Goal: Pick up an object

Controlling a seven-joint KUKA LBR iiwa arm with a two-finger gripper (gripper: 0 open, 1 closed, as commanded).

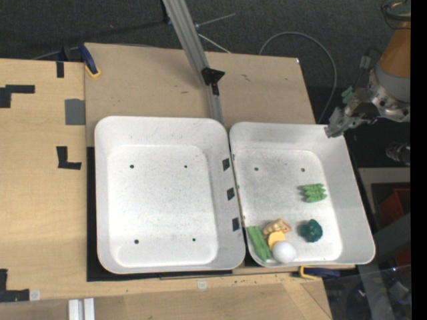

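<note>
1. You are at the approach step: the gripper hangs at the 1 o'clock corner of the right bin, over its rim, well apart from every object. Nothing is lifted yet.
2. Your candidates all lie in the right bin's 5 o'clock half: a green toy near the 3 o'clock wall, a dark teal ball below it, and at 6 o'clock a cluster of a white ball, a tan piece and a green strip, touching or nearly so.
3. The next move, as I judge it, calls for travel toward 6 o'clock and a descent over one object; the green toy stands alone and looks the easiest.
4. The fingers are too small and dark here to tell whether they are spread or pressed together. You can see nothing held between them.
5. The left bin sits just beside on the tabletop.
</note>
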